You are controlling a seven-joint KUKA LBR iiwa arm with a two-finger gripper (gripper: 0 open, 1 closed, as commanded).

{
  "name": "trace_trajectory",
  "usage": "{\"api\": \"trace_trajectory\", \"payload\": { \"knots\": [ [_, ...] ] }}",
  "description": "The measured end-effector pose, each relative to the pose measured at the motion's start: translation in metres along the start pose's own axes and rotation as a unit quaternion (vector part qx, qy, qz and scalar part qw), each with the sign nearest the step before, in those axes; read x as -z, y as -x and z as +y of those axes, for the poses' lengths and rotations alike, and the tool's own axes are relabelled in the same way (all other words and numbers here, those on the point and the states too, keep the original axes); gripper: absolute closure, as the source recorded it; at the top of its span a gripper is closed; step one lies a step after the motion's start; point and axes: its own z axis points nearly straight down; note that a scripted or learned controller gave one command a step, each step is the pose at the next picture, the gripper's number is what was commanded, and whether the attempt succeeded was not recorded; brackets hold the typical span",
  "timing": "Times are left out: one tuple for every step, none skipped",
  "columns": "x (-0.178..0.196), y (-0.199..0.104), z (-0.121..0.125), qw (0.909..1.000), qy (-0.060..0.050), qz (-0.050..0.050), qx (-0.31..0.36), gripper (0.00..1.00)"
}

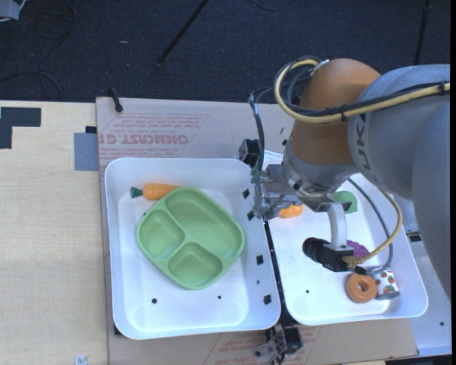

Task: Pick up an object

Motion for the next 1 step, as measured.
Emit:
{"api": "trace_trajectory", "payload": {
  "knots": [
    [-0.0132,-0.0521,0.0105,1.0,-0.001,0.0,0.0,1.0]
  ]
}}
